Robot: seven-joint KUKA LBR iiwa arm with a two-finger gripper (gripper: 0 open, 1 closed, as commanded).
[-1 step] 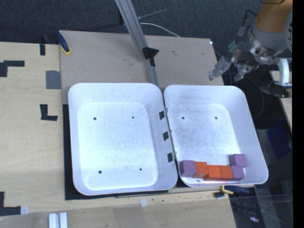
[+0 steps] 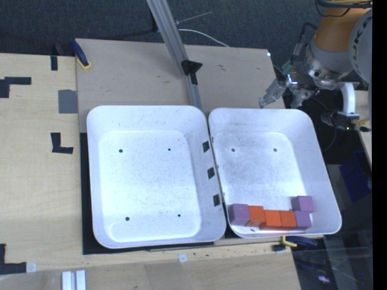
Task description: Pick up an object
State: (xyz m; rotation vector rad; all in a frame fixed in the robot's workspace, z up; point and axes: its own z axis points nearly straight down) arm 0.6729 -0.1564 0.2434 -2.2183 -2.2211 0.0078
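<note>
The gripper (image 2: 273, 95) hangs just beyond the far edge of the right bin (image 2: 314, 139), close to that bin's far right corner, at the end of the grey arm (image 2: 335, 53) with its orange band, which reaches in from the right. Whether its fingers stand apart or together cannot be told — they are small and seen at a slant — and nothing shows between them.

The blocks lie in the right bin along its near edge, gathered into the near right corner — the whole depth of the bin away from the gripper. At the left end of the row sits a purple block (image 2: 239, 212); touching it on its right is an orange block (image 2: 256, 215), then a further orange block (image 2: 286, 219) running on toward the corner. At the right end two more purple blocks (image 2: 302, 210) sit one behind the other, against the bin's wall. All lie flat on the bin's floor, pressed close together.

The left bin (image 2: 97, 162) stands beside the right one, their rims touching along the middle. A slanted metal rail (image 2: 169, 26) crosses the far part of the bench (image 2: 133, 71) toward the seam between the bins.
</note>
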